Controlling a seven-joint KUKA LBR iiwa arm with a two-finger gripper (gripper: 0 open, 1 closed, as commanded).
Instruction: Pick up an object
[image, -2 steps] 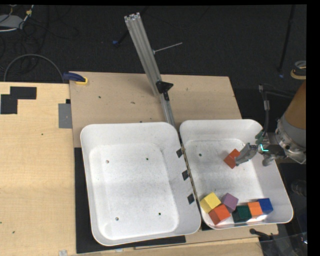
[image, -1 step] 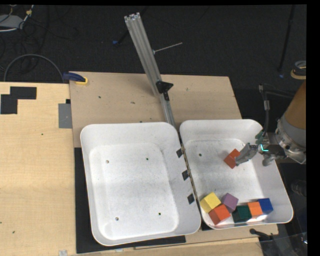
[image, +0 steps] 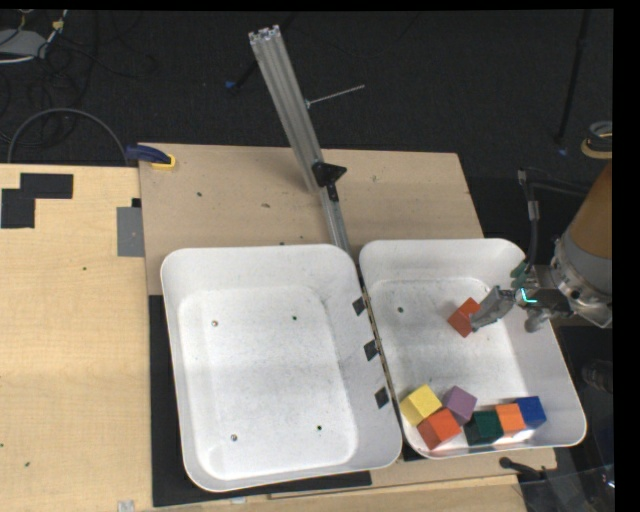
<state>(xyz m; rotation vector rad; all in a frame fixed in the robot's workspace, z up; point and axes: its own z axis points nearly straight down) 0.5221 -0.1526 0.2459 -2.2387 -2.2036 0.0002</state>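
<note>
1. Clearly, the thing nearest to the task is the red-orange block (image: 463, 318), which is in the right bin (image: 440, 262), at about 2 o'clock from the middle of that bin.
2. The gripper (image: 487, 312) comes from the 3 o'clock side, and its grey finger tip (image: 484, 314) touches the right face of this block. Whether a second finger is on the other side of it, I cannot tell, so I do not say that the block is held.
3. By its look, the block is a small stiff cube, probably light, with flat smooth faces. I judge it is not fragile, but smooth faces can slip if the squeeze is off the centre.
4. The best place to take hold is on two opposite flat faces, near their middle and not on the corners. The block seems a little turned, so the fingers should line up with its faces first.
5. Five more blocks lie in a tight group at 5 o'clock in the same bin: a yellow block (image: 422, 402), a purple block (image: 460, 401), a red block (image: 439, 428), a green block (image: 484, 427) and an orange-and-blue block (image: 520, 413). They touch one another, so they leave little room for fingers.
6. The left bin (image: 190, 275) is at 9 o'clock from the right one.
</note>
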